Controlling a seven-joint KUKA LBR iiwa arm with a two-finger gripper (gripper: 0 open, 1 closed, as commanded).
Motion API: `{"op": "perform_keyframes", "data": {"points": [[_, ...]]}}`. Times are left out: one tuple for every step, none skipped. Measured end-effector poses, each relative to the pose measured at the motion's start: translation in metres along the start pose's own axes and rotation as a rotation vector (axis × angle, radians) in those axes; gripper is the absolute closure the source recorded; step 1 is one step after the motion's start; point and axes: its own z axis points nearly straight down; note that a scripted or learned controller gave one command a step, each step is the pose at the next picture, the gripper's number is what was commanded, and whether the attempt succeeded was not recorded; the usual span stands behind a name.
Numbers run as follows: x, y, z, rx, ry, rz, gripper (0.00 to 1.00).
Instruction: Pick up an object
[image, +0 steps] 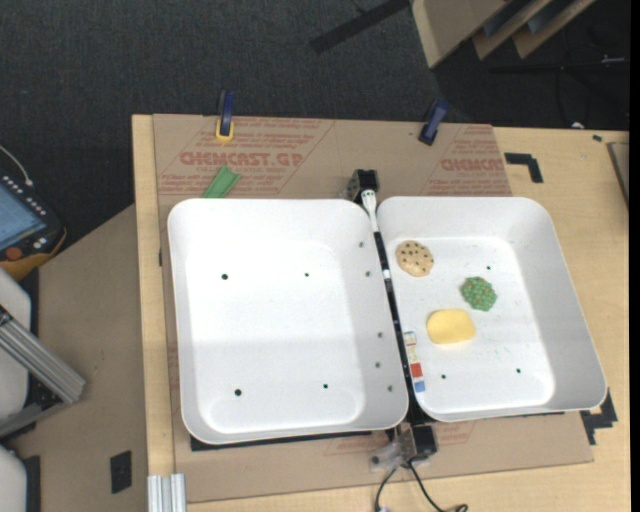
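The right bin (560, 300) holds three things: a cookie (414, 258) at about 10 o'clock, a green ball (479, 293) near the centre, and a yellow piece (451, 327) just below, at 7 o'clock from the ball. The state of the end effector I cannot tell.

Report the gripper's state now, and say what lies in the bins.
Gripper: cannot be told from this camera view.
Right bin: cookie, green piece, yellow piece, all lying loose.
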Motion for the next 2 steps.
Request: {"op": "perform_keyframes", "data": {"points": [[0.067,0.000,-0.002,0.011,0.007,-0.006,1.00],[0.068,0.000,0.010,0.013,0.006,0.000,1.00]]}}
